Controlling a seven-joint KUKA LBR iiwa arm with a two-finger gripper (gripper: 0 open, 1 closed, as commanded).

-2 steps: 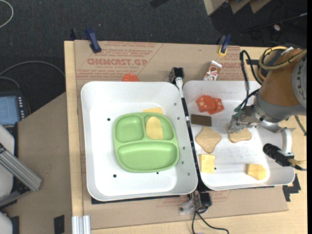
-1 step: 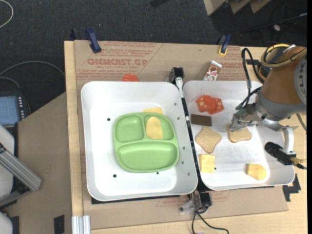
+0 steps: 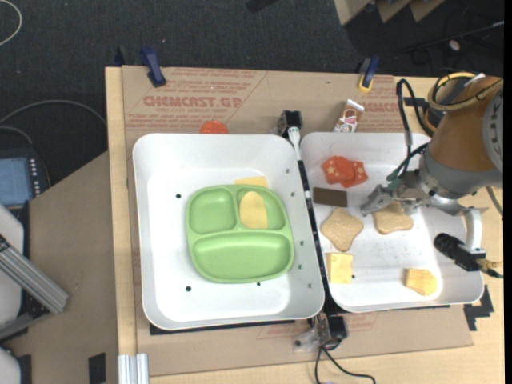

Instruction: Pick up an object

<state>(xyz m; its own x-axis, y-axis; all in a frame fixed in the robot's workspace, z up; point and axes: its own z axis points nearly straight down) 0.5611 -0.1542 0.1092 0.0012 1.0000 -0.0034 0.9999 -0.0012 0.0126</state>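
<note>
In the left bin (image 3: 152,214) you saw a green divided plate (image 3: 238,234) carrying a pale yellow piece (image 3: 254,210); in the right bin (image 3: 376,298) lay a tan cookie-shaped piece (image 3: 342,227), a yellow block (image 3: 340,267), a red toy (image 3: 343,170) and an orange chunk (image 3: 421,281). The likeliest target, a tan bread-shaped piece (image 3: 394,221), appeared light, flat and probably stiff, so you would have gripped it across its short edges. The gripper (image 3: 382,200) sat just above and touching or nearly touching its upper left edge; you could not tell its spread.

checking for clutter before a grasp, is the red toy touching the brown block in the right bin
Apart. The camera view shows a strip of white bin floor between the red toy and the brown block below it.
</note>
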